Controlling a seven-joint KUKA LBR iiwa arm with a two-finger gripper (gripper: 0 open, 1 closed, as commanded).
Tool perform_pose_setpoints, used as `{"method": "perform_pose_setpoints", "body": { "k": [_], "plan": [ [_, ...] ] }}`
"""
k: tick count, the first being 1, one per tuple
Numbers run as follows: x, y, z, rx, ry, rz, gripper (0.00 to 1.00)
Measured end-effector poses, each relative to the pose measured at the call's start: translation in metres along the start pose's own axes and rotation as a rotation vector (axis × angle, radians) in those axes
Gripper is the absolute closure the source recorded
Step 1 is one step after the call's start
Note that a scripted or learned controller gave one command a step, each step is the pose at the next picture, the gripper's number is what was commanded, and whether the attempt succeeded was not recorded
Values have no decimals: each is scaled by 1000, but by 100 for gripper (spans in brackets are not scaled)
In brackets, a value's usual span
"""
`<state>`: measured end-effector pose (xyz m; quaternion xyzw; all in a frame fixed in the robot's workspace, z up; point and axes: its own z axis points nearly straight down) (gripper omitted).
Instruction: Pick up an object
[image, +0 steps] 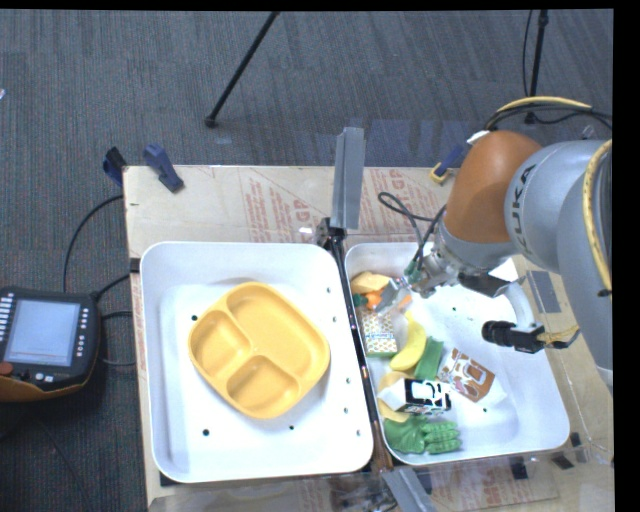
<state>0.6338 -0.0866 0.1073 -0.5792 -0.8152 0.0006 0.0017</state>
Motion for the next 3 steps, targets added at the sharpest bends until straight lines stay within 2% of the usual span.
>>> {"method": "perform_pose_setpoints", "body": {
  "k": [1, 2, 3],
  "plan": [
    [21, -60, 13, -14, -5, -31, 0],
    [19, -59, 3, -17, -5, -22, 100],
    [76, -6, -82, -8, -2, 5, 100]
  ]
}}
